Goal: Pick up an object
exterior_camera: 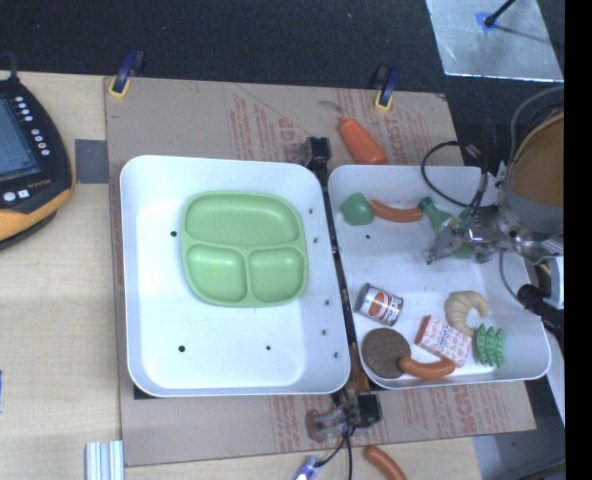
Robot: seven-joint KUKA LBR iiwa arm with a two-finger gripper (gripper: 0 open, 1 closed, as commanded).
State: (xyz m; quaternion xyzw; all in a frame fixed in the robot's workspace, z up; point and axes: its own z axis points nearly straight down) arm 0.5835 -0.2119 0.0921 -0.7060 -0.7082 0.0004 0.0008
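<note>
My gripper (458,245) hangs low over the upper right part of the right bin (536,368), reaching in from the right. Just left of it lie an orange sausage-like piece (396,211) with a dark green end (429,208) and a green toy vegetable (356,209). Lower in the same bin are a small red and white can (380,305), a croissant (466,310), a red and white packet (443,339), a green ridged piece (489,345), a brown round cookie (385,351) and an orange sausage (426,369). A bit of green shows right at the gripper; I cannot tell what it is.
The left bin (146,268) holds a green divided plate (244,246). An orange carrot (361,140) lies on the cardboard behind the bins and another orange piece (386,460) in front. A teach pendant (11,168) sits at far left. Black cables (446,168) loop over the right bin's back edge.
</note>
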